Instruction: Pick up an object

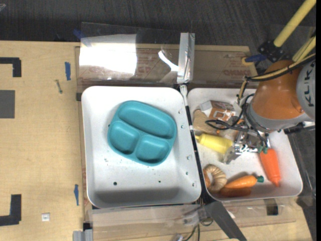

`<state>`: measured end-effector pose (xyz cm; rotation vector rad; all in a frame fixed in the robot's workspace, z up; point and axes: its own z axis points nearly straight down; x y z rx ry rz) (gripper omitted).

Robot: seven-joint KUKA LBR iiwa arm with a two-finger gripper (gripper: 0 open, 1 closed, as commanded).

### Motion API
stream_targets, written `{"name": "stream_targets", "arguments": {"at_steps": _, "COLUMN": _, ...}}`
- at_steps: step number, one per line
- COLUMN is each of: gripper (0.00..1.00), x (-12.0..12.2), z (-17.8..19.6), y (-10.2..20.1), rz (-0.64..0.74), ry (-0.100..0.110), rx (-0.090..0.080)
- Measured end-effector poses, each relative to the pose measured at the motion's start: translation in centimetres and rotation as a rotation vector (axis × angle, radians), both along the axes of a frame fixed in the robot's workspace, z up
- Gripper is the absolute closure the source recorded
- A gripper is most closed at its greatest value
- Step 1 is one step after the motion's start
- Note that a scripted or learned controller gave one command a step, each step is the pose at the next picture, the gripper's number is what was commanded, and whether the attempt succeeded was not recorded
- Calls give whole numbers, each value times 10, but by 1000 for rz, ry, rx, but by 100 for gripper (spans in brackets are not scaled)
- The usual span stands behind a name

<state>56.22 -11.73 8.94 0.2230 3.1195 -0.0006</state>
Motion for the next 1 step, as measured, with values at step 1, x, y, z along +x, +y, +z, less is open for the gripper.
{"name": "stream_targets", "arguments": {"at_steps": 1, "gripper": 0, "x": 67, "z": 0, "y": -11, "rz": 337, "ry": 26, "rx": 2}}
